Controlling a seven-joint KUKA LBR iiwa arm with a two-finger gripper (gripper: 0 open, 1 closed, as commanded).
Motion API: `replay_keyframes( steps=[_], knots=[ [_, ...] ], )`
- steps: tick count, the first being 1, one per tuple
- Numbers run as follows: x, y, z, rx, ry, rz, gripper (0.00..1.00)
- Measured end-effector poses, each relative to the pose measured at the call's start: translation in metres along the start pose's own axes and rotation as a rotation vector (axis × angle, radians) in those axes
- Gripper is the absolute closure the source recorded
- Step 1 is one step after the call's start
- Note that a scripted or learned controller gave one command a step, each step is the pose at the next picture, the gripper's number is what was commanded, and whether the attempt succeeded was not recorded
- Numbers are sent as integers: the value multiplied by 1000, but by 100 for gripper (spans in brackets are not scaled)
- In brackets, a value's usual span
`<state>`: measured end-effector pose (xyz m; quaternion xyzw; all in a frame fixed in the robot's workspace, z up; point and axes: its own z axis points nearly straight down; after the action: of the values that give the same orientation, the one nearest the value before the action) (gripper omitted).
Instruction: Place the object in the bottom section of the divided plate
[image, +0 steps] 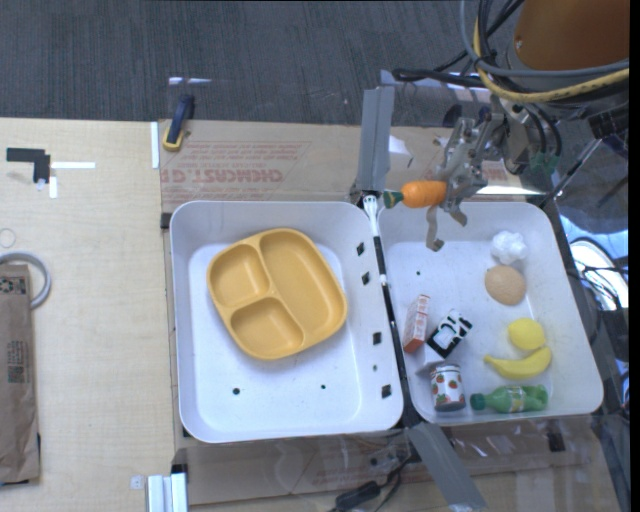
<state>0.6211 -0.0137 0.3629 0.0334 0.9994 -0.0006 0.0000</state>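
Nearest you, along the right bin's 6 o'clock rim, lie a green bottle and a small can, its label too small to read. The yellow divided plate sits in the left bin. Farthest off, at the right bin's 11 o'clock corner, the tool grips the orange carrot between its closed fingers; cables partly hide the wrist.

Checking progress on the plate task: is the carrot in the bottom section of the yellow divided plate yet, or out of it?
Out. The carrot is between the pincer fingers above the right bin's top edge; the yellow divided plate lies in the left bin.
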Motion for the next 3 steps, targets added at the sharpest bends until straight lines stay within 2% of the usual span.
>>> replay_keyframes(
  steps=[1, 2, 3],
  knots=[
    [-36, -13, 56, 0, 0, -61, 100],
    [-39, -5, 52, 0, -2, -127, 100],
    [-44, -57, 7, 0, -4, -115, 100]
  ],
)
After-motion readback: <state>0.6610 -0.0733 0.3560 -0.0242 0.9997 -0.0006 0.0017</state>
